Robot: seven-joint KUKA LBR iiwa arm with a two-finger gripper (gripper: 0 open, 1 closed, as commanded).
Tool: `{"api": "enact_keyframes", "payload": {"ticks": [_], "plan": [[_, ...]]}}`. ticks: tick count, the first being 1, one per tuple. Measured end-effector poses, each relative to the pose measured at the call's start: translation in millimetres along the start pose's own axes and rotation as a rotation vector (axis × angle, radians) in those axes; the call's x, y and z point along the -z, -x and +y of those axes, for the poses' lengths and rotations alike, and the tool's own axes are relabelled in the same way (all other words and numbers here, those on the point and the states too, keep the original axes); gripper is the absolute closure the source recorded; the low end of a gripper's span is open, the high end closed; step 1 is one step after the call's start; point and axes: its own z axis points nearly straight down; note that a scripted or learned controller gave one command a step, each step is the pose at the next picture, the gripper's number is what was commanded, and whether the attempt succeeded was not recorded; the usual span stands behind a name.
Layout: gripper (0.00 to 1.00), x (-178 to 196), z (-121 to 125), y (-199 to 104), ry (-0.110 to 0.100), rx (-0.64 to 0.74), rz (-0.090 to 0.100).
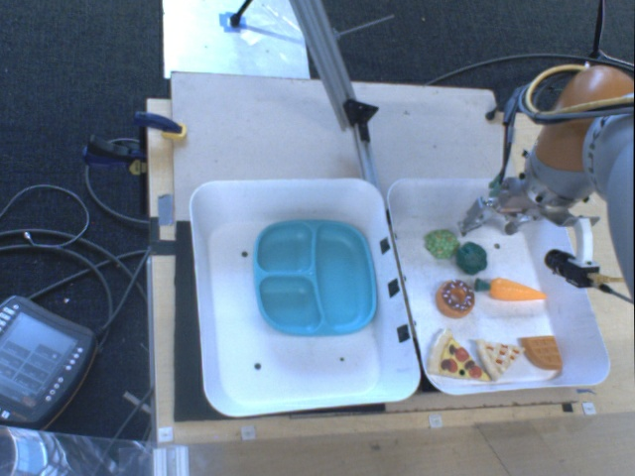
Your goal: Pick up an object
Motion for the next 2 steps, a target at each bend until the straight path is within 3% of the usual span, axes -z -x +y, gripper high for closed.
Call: {"api": "enact_keyframes", "payload": {"ticks": [1, 2], "plan": [[1.0, 14.2, 2.0, 0.7, 0.007, 0.002, -0.003], [1.0, 75.5, 7.1, -7.6, 0.011, -0.001, -0.002]]}}
